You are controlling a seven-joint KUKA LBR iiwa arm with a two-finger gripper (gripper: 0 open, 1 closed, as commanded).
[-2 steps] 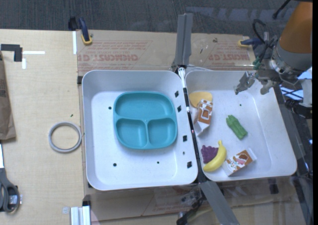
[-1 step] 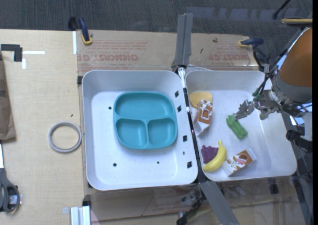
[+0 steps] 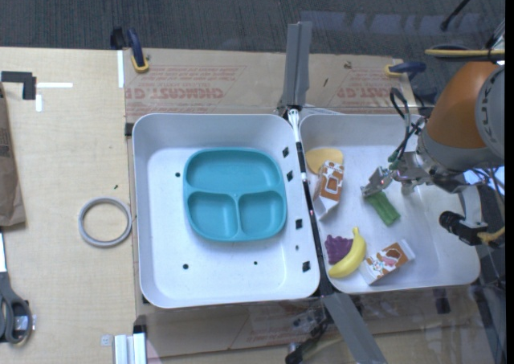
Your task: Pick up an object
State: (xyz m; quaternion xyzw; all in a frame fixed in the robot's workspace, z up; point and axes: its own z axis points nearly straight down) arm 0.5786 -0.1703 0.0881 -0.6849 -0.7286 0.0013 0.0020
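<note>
My gripper [image 3: 374,186] hangs low in the right bin [image 3: 450,270], reaching in from the right. Its tip is at the upper left end of a green stick-shaped object [image 3: 385,210] that lies slanted on the bin floor; I cannot tell whether they touch. To the left lie a yellow round piece [image 3: 318,158] and an orange and white packet [image 3: 331,182]. Near the front of the bin are purple grapes [image 3: 338,246], a banana [image 3: 350,256] and a small white carton [image 3: 387,261].
The left bin [image 3: 161,274] holds a teal divided plate [image 3: 235,194]. A grey post [image 3: 295,65] stands at the back between the bins. On the bench to the left lie a tape ring [image 3: 105,221] and scissors [image 3: 12,318].
</note>
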